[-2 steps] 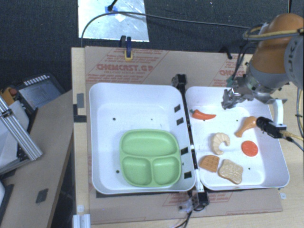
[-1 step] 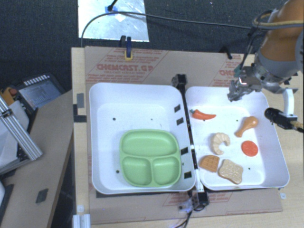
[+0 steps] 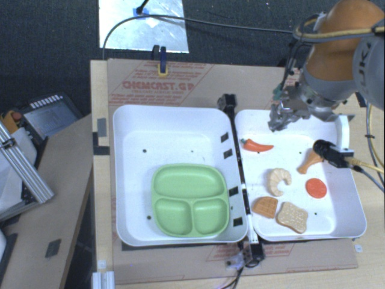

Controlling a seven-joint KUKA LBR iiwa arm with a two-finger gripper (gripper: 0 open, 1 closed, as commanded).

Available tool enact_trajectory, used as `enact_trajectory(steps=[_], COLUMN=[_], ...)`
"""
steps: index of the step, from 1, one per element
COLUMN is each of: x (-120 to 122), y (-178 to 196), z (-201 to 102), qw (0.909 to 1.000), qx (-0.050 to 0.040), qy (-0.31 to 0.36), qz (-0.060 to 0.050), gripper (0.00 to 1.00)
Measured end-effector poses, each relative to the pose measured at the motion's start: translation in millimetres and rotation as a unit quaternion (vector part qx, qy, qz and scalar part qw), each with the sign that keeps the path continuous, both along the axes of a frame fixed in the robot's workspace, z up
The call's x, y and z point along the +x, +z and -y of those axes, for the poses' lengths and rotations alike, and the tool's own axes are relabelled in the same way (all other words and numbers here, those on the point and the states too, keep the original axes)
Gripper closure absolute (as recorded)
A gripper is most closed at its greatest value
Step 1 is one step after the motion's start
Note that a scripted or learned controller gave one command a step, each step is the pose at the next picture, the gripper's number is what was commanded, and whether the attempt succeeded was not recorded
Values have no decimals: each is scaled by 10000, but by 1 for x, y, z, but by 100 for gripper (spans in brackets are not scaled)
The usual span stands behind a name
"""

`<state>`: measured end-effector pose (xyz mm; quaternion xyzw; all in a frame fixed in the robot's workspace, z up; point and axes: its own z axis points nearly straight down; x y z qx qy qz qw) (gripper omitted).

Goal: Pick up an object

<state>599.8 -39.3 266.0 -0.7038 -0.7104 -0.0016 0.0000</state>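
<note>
Fingers: we cannot tell whether spread or closed; gripper point(image 3: 280, 123) hangs over far edge of right bin point(image 3: 346, 218), nothing seen between them. Below it we see red pepper point(image 3: 258, 145) on bin floor, near divider. Croissant point(image 3: 278, 180), cookie point(image 3: 264, 207), toast point(image 3: 292, 217), tomato slice point(image 3: 316, 188), drumstick point(image 3: 309, 161) scattered nearer. Left bin point(image 3: 129, 161) holds green divided plate point(image 3: 189, 200).

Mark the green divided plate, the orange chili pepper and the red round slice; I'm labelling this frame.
green divided plate point(image 3: 190, 198): camera view, centre ridge.
orange chili pepper point(image 3: 258, 146): camera view, mid-body.
red round slice point(image 3: 316, 188): camera view, flat face.
</note>
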Motion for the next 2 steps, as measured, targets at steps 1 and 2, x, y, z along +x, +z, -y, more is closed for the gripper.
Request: enact_trajectory(steps=[1, 2], x=[-1, -10], y=[-2, -23], z=[-49, -105], qw=[10000, 10000], qx=[0, 2], qy=[1, 2], qz=[-3, -12], gripper=[100, 100])
